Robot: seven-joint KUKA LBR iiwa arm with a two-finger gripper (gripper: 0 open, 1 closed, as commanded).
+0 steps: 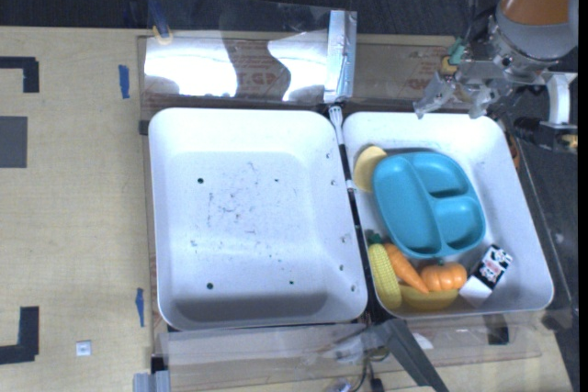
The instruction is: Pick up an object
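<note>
Claw (455, 99): above the far rim of the right bin, fingers spread apart, nothing between them.
Arm (537, 5): grey with orange band, reaching in from upper right.
Right bin (525, 225): holding all the objects.
Blue divided plate (428, 202): middle of the right bin, tilted.
Yellow round piece (367, 166): at the plate's far left edge, partly under it.
Toy corn cob (383, 274): by the bin's left wall, near side.
Toy carrot (404, 268): just beside the corn.
Orange toy (444, 276): touching the carrot, under the plate's near edge.
Black-and-white small item (490, 271): near right corner.
Left bin (243, 211): white, scuffed floor.
Tabletop (69, 197): pale wood, left of the bins.
</note>
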